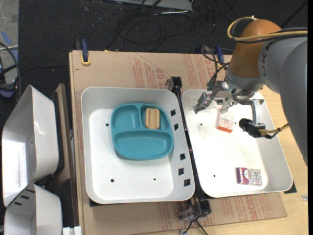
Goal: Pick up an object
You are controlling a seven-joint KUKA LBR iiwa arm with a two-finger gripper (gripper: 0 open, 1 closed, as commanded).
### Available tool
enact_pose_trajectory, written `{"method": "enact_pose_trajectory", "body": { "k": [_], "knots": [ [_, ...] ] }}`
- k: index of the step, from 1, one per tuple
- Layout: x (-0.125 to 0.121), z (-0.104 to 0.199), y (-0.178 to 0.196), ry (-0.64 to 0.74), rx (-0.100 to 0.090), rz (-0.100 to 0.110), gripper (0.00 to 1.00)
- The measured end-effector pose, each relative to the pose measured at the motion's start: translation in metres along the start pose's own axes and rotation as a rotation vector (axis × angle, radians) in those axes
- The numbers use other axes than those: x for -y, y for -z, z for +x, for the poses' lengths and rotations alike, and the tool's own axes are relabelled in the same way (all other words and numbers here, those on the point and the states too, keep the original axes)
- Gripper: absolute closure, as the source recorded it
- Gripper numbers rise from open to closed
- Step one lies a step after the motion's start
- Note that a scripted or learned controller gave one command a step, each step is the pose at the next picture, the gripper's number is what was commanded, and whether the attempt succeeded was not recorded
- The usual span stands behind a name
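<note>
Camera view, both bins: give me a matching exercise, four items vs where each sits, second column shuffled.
Items:
1. teal plastic divided plate
2. tan wooden block
3. small red-and-white packet
4. purple-and-white rectangular box

Places:
A. near corner of the right white bin
B. middle of the left white bin
C. small compartment of the plate
D. far part of the right bin, just below the tool

Pairs: 1-B, 2-C, 3-D, 4-A
</note>
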State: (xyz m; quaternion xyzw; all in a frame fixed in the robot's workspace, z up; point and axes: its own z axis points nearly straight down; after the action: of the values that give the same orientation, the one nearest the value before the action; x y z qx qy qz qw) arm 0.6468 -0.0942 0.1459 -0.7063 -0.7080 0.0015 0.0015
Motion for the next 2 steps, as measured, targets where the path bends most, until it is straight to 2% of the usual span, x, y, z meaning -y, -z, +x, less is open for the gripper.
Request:
{"method": "enact_pose_trajectory", "body": {
  "k": [1, 2],
  "knots": [
    [0.001, 0.001, -0.054, -0.003, 0.0, 0.001, 0.0],
    [-0.001, 0.001, -0.04, -0.003, 0.001, -0.006, 1.0]
  ]
}}
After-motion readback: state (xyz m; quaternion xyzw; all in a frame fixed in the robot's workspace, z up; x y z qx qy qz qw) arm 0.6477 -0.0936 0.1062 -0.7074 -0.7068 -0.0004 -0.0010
